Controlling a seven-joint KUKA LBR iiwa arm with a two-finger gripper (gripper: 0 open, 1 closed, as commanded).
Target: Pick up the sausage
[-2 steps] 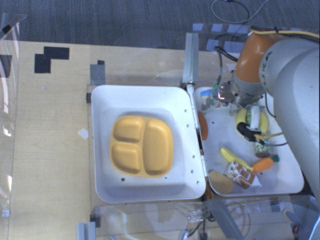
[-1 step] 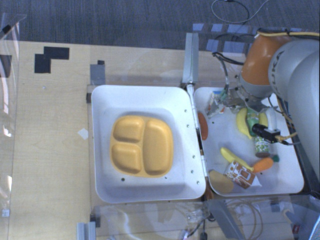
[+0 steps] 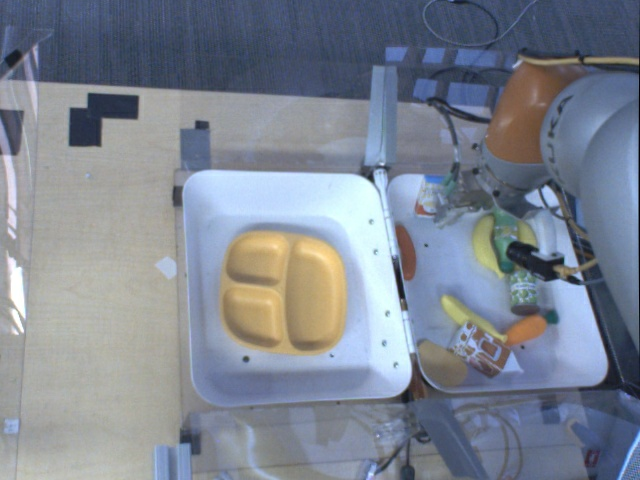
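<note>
Nearest the camera, at the front of the right bin (image 3: 590,363), lay a brown patterned packet (image 3: 480,346) with a tan round piece (image 3: 442,362) beside it and an orange carrot (image 3: 527,329) just to its right. A small yellow stick-shaped item (image 3: 462,311) sat just behind the packet. Farther back in that bin were a yellow banana (image 3: 487,245) and a green-labelled bottle (image 3: 522,286).

The sausage (image 3: 405,252), reddish-brown and slim, lay lengthwise against the left wall of the right bin, close to the divider between the two bins. The left bin (image 3: 210,268) held a yellow divided tray (image 3: 285,290).

The grey arm with its orange band (image 3: 520,118) reached in from the right, and the gripper (image 3: 458,206) hung over the back of the right bin, near a small colourful packet (image 3: 430,196). Whether its pincer was spread or pressed together could not be told; nothing was seen between its tips.

By my judgement the pick was in the approach step, the sausage untouched. The next move would call for shifting left and forward over the sausage, turning the pincer across its narrow width, and descending without striking the bin wall.
</note>
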